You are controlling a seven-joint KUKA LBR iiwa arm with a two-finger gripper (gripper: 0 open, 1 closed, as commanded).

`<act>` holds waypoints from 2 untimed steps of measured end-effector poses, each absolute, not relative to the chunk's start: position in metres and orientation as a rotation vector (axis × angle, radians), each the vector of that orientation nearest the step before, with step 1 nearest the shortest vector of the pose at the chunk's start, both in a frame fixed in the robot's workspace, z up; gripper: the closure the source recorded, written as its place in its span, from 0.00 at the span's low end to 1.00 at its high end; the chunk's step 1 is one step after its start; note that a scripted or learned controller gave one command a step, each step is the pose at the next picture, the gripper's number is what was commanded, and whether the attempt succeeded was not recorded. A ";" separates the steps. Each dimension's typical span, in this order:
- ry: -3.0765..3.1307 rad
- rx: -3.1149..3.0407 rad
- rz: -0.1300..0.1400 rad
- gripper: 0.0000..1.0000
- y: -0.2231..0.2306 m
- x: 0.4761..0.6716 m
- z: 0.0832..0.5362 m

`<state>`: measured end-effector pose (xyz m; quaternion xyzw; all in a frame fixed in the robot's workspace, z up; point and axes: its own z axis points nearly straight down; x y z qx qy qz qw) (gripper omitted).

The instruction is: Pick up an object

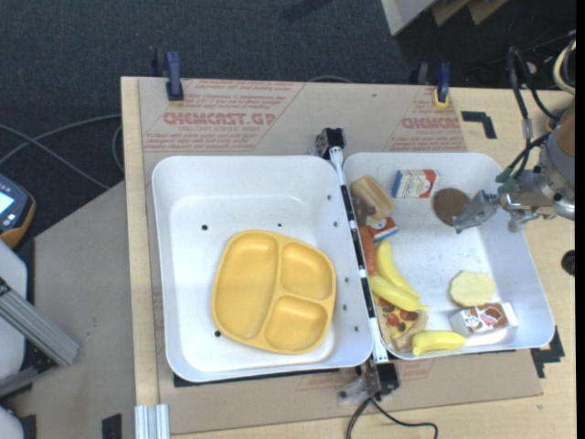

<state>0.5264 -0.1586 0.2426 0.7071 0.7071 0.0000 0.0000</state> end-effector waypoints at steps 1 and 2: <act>2.218 2.215 0.001 0.00 -0.205 0.613 0.148; 2.223 2.218 -0.001 0.00 -0.191 0.626 0.083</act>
